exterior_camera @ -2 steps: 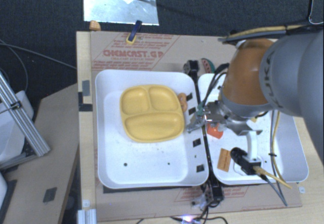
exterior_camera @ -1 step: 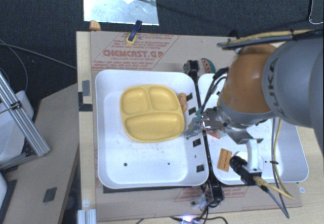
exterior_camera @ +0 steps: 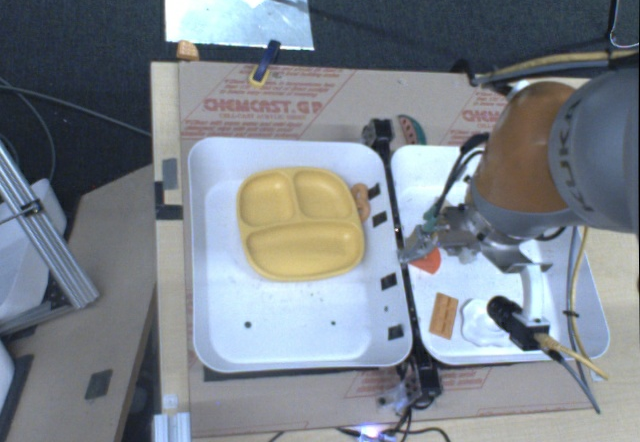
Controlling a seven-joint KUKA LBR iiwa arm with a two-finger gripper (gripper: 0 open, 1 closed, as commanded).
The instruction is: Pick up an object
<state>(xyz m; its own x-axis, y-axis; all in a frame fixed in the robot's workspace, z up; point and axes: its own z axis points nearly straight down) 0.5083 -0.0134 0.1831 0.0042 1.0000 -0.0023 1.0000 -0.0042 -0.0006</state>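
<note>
The task looks to me not yet done, perhaps at the step of reaching for an object; the arm [exterior_camera: 560, 160] comes in from the right and bends low over the right bin [exterior_camera: 425, 175]; its gripper [exterior_camera: 418, 248] is down at the left wall of this bin, near the divider between the two bins. Whether the gripper is apart or together I cannot tell, because the wrist covers it from above.

A small red piece [exterior_camera: 428, 263] lies just beside the gripper tip, on its near side; it seems the most likely target. Whether it touches the gripper or is only close to it I cannot say, and I do not see it lifted from the bin floor. Nearer in the same bin lie a tan block [exterior_camera: 443, 315] and, just right of it, a white object [exterior_camera: 478, 328]; both rest apart from the gripper.

In the left bin [exterior_camera: 290, 330] a yellow divided plate [exterior_camera: 298, 223] sits in the far half, with a small brown thing [exterior_camera: 360, 198] at its right edge; these are well apart from the arm.

What is left, in my judgement: to close on one object for sure, then raise it clear of the bin.
</note>
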